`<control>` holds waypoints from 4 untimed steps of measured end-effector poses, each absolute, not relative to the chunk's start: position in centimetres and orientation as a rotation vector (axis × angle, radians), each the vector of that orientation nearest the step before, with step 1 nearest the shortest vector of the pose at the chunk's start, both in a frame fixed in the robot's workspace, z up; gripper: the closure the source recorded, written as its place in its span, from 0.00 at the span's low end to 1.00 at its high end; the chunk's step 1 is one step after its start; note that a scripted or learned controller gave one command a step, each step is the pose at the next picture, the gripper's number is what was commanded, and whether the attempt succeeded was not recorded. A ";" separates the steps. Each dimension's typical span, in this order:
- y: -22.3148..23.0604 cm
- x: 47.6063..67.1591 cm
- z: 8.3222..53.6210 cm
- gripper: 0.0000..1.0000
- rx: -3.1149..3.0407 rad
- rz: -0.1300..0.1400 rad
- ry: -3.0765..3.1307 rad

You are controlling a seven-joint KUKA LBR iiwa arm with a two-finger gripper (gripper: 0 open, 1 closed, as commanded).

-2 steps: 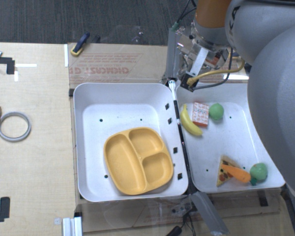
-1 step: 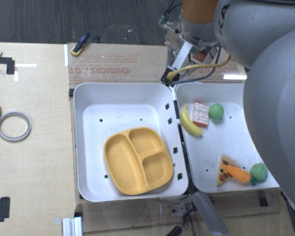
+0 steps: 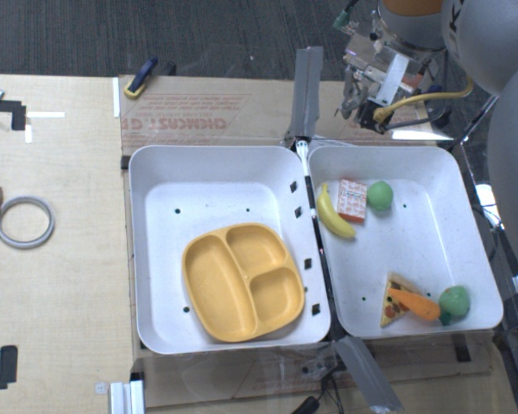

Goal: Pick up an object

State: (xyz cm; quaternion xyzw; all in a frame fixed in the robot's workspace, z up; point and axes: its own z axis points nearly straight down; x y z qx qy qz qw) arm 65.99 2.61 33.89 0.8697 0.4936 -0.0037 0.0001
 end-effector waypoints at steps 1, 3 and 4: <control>8.1 65.5 19.9 1.00 2.855 -0.016 1.315; 19.0 62.6 31.0 1.00 2.685 -0.012 1.630; 18.6 62.6 24.0 1.00 2.674 -0.015 1.651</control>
